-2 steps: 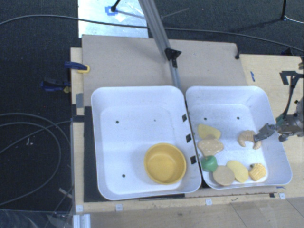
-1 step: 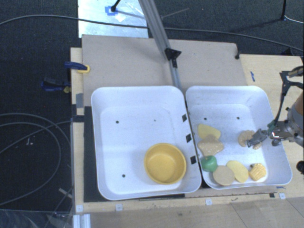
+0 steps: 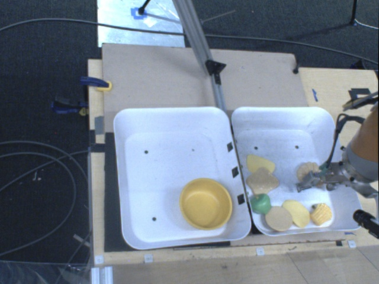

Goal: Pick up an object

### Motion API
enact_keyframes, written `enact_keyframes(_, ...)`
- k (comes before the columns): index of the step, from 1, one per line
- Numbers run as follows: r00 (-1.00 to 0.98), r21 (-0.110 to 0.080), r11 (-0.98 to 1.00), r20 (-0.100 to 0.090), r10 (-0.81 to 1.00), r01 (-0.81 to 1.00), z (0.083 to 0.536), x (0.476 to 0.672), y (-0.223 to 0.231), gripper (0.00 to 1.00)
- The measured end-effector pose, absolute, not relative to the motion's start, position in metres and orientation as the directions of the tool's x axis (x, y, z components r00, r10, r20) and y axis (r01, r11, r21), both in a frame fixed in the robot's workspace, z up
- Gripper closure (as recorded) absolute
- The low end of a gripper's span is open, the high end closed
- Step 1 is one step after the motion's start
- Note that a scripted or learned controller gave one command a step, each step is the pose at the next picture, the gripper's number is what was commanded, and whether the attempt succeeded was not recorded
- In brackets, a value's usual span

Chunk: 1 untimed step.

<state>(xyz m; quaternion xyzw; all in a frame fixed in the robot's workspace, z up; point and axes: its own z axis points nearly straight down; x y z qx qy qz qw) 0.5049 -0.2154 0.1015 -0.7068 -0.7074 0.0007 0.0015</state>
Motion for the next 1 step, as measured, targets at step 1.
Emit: enact_keyframes(1,0.000,0.004,0.000,-0.002,1.000,1.000,0.1159,0.5068,-0.2167,1.00)
